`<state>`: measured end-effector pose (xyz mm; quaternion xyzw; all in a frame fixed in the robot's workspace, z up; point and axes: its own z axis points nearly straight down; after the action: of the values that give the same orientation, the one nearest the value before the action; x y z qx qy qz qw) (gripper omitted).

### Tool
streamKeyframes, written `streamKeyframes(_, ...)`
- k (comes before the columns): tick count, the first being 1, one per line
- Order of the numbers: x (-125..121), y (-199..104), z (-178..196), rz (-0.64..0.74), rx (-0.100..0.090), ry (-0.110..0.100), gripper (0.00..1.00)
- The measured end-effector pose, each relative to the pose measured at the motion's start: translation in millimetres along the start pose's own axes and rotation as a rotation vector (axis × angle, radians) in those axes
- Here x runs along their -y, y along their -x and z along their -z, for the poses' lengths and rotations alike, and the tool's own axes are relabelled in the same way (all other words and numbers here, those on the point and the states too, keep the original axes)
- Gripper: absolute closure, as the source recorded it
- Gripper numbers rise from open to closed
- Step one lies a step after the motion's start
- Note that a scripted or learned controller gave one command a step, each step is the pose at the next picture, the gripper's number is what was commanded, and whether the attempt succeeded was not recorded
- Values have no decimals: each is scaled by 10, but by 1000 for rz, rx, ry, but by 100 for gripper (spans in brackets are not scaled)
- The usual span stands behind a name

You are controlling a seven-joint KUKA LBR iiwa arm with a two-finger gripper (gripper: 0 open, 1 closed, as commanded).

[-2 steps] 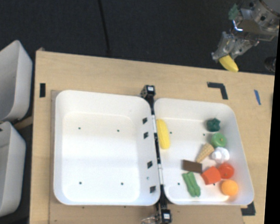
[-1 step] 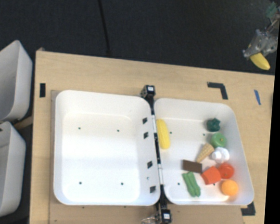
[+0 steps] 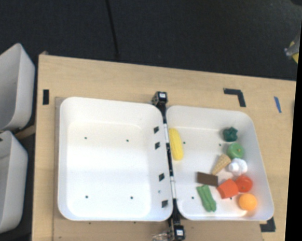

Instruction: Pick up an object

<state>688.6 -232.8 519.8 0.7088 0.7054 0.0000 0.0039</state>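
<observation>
Going for the corn cob (image 3: 175,144) by the right bin's (image 3: 203,119) left wall seems easiest; can't tell the gripper's state.

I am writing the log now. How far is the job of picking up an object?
Nothing looks done yet: every object lies in the right bin, among them the yellow corn, the green pod, the orange cube and the orange ball. Nothing is in hand. The whole pick is left: choose one object, grasp it, lift it.
</observation>
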Motion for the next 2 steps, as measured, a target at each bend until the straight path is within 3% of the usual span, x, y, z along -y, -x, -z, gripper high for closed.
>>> streamKeyframes(1,227,-38,333,4,-2,0,100)
streamKeyframes(2,-20,-42,300,7,-2,-2,100)
